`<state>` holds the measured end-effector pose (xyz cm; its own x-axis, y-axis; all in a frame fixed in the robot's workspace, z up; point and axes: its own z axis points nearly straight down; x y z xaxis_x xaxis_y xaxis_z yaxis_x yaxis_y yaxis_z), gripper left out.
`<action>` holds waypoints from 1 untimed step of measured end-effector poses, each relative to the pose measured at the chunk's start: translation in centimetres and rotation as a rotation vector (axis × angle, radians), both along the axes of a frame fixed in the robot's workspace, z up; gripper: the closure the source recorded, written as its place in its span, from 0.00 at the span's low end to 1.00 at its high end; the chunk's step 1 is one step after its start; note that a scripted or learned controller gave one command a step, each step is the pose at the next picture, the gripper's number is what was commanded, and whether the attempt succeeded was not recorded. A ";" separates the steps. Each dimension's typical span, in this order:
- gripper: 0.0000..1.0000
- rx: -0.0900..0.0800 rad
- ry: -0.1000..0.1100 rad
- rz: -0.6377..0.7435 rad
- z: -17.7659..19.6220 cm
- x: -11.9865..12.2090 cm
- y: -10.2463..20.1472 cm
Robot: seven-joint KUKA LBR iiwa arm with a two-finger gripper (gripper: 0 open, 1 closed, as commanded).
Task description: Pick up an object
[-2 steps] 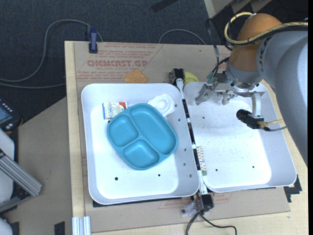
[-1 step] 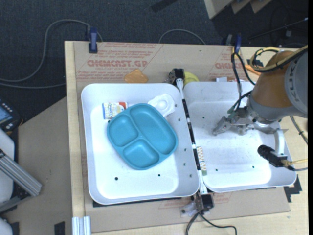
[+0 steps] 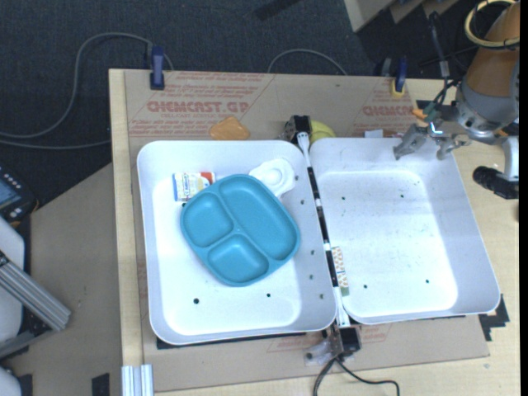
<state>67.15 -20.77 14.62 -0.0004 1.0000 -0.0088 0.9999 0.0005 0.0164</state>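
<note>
Blue tray in the left bin, tool at upper right

The divided blue tray (image 3: pixel 238 228) lay in the left bin (image 3: pixel 165 304), partly hiding a white cup (image 3: pixel 273 176) and small packet (image 3: pixel 191 183); the tool (image 3: pixel 426 145) hung spread and empty over the right bin (image 3: pixel 462 295).

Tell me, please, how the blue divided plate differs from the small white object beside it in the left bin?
The blue divided plate is far larger than the small white object. The plate has three compartments; the white object looks plain and rounded. The plate lies near the bin's middle, the white object nearer its far rim. Both lie in the left bin.
</note>
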 end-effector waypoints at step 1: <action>0.00 0.011 0.023 -0.003 -1.4 -7.6 2.5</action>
<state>59.55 -18.27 13.21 0.0025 1.0000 0.0025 1.0000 -0.0025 -0.0062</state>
